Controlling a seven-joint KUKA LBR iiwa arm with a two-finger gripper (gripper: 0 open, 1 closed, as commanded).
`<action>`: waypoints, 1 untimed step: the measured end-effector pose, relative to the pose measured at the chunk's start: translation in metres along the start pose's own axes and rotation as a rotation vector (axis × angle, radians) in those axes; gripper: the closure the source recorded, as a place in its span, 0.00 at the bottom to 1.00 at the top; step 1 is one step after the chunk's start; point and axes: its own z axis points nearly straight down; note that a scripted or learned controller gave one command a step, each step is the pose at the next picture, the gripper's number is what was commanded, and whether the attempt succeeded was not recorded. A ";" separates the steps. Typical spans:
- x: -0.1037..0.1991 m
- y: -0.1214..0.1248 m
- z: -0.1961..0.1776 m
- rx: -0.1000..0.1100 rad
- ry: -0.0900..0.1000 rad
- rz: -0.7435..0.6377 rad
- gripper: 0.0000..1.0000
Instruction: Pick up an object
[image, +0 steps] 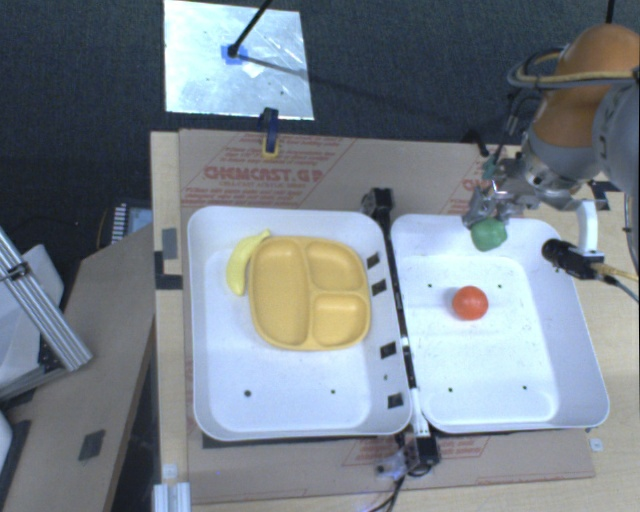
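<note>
I see the gripper (489, 213) at the right bin's (575, 400) far edge, directly over a green object (489, 236), apparently clamped on its top; tomato (470, 302) lies nearer camera.

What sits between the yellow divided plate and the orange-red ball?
Camera view: the black clips joining the bins, then bare white floor of the right bin, between yellow divided plate and orange-red ball.

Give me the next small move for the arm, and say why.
Probably lift straight up a little. The claw sits right on the green object at the right bin's far edge; a small raise would show whether it comes along. The red ball lies apart.
</note>
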 end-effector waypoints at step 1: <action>0.000 0.001 -0.009 0.005 0.001 0.000 1.00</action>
